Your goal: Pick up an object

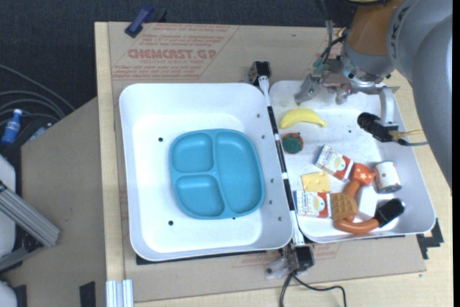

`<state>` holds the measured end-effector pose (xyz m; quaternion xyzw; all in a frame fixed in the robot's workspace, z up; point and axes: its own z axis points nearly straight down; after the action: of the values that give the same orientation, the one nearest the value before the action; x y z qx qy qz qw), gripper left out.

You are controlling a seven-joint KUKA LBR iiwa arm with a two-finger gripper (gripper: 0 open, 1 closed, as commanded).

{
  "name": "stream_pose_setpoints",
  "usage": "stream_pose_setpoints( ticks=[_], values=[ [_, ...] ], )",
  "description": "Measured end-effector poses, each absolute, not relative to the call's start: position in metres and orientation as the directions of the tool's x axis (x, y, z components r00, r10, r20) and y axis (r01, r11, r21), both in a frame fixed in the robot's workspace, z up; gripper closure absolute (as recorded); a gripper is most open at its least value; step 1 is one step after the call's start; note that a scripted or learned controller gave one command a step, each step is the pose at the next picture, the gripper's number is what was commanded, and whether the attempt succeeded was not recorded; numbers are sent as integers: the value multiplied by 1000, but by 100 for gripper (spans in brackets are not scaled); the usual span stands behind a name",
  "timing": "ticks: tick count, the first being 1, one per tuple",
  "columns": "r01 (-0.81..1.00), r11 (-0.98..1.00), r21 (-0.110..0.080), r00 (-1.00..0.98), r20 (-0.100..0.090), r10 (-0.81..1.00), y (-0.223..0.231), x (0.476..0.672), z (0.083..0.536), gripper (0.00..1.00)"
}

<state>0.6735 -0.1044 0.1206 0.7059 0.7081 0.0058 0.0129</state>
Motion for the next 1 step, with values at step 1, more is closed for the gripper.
stream_pose_setpoints(
  ticks=[1],
  values=[
    [1000, 0, -3, 0, 1, 1000, -93, 666, 84, 0]
  ],
)
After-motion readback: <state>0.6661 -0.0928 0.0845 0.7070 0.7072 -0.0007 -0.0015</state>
